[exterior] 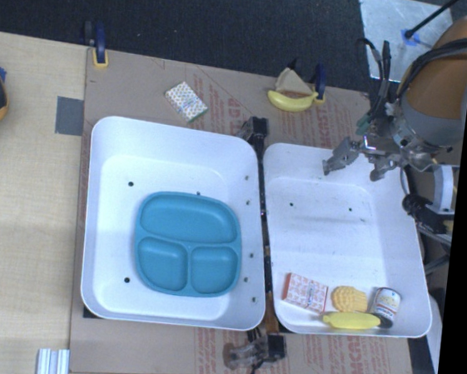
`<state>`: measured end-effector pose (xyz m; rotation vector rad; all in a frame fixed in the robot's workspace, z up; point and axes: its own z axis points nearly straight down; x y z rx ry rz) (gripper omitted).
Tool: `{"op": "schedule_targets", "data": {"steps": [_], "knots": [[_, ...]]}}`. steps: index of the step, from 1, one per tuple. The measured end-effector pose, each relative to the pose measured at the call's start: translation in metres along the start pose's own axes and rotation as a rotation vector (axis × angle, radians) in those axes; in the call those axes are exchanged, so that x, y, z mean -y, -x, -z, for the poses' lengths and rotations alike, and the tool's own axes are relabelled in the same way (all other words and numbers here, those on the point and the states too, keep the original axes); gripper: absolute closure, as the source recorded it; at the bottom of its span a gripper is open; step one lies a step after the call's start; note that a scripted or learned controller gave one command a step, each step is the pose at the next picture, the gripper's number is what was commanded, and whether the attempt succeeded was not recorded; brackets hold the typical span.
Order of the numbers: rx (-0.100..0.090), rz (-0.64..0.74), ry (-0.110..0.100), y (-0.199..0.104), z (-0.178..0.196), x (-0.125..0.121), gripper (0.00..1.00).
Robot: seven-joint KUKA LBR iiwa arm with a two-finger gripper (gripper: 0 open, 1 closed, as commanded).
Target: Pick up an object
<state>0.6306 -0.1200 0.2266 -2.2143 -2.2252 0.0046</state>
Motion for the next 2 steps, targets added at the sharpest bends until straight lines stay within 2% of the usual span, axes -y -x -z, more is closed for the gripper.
{"op": "schedule_targets", "data": {"steps": [1, 2], "knots": [[0.001, 0.002, -0.002, -0.019, -0.057, 0.007, 0.0], [0.001, 0.0, -0.002, -0.007, -0.081, 0.006, 0.0]]}}
